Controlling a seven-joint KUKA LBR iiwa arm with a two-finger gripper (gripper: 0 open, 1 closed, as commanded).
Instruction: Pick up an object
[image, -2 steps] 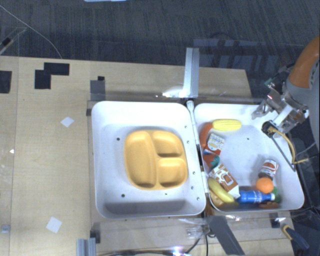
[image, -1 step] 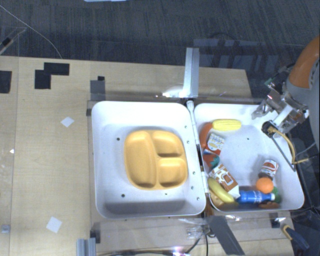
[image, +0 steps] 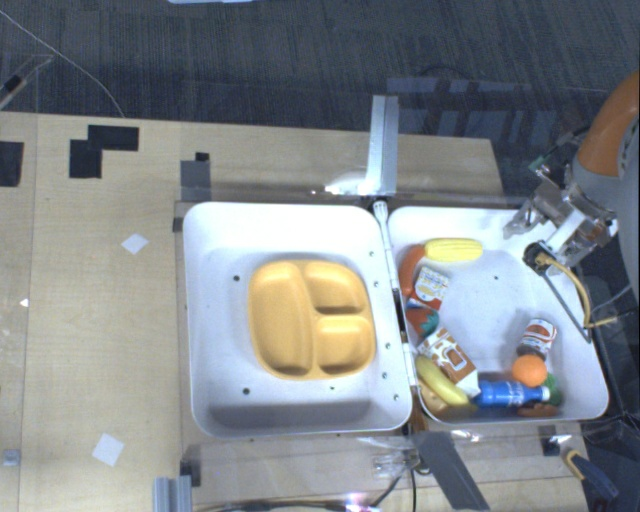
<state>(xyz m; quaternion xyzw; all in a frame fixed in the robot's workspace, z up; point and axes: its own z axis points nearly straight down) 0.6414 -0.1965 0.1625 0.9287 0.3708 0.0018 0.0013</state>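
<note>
From the overhead camera, the grey two-finger gripper (image: 540, 235) hung over the right white bin's (image: 500, 300) upper right rim; whether it was clenched or released could not be told. In that bin lay a yellow corn cob (image: 452, 249), a small orange ball (image: 531, 371), a blue bottle (image: 506, 392) and a banana (image: 441, 383). The left white bin (image: 210, 330) held a yellow compartment tray (image: 311, 317).

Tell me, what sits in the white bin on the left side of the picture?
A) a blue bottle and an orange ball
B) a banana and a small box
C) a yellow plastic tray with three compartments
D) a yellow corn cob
C: the yellow plastic tray with three compartments lies alone in the left white bin, while the other items named, such as the yellow corn cob, are in the right white bin.
</note>
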